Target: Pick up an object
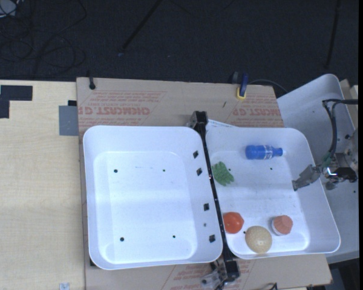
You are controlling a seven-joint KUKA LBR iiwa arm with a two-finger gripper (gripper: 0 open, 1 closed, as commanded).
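The right bin [317, 225] holds several small objects. A blue bottle [263, 152] lies on its side near the far wall. A green leafy piece [222, 174] sits by the divider. Along the near wall are a red-orange ball [233, 222], a pale yellow ball [258, 238] and a pink round piece [282, 225]. My gripper [306, 177] reaches in over the right bin's right rim, low and close to the wall. It is right of all the objects, touches none of them, and nothing shows in it.
The left bin [97, 162] stands beside the right one, with a black clip-lined seam [207, 186] between them. Both rest on a cardboard sheet [139, 101] on the wooden bench. A white cover [314, 101] and cables lie behind the arm at the right.
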